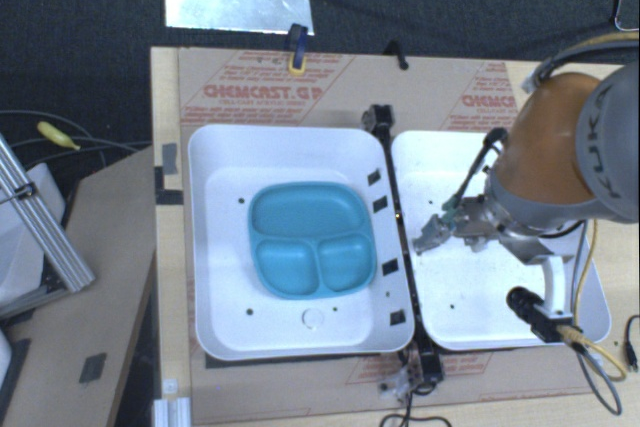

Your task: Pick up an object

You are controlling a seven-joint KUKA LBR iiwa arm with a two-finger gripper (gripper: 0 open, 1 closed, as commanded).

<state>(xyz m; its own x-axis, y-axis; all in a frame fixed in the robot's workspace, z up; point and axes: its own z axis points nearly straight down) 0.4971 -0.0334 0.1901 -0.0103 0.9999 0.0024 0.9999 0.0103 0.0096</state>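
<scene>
Well, from above the desk point(330, 75) you can see the two white bins sitting side by side, clipped together along the middle so neither slides when the arm pokes about. The left bin point(215, 165) holds a blue divided plate point(305, 240), lying flat near its middle with three compartments facing up; that looks like the only thing on offer to pick up. The arm point(560, 145) comes in from the right and hangs over the right bin point(440, 315), with its claw point(432, 233) low by that bin's left wall, just beside the divider, well apart from the plate. Whether the claw is spread or pinched I cannot tell, and nothing shows between it. I'd guess it must cross the divider to reach the plate.
</scene>
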